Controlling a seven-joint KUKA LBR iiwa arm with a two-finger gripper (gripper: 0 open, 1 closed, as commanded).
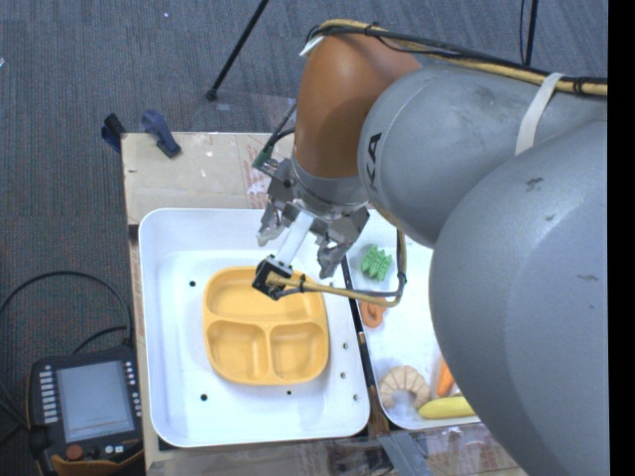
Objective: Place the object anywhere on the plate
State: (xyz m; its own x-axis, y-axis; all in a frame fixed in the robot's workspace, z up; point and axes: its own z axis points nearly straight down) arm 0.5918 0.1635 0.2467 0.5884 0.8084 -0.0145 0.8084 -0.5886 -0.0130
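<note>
A yellow plate (266,337) with three compartments lies in the left white bin (169,365). My gripper (298,253) hangs over the plate's far right corner, its two grey fingers spread apart and open. A white and black part with a yellow cable sits between them, just above the plate's rim. No loose object shows between the fingers. In the right bin (417,315) lie a green toy (375,262), a small orange piece (371,313), a beige pastry-shaped toy (402,387), a yellow banana-like toy (444,408) and an orange piece (444,375).
The arm's big grey body covers most of the right bin. A pendant with a screen (89,405) lies on the floor at the lower left. Blue clamps (159,132) sit at the bench's far left corner.
</note>
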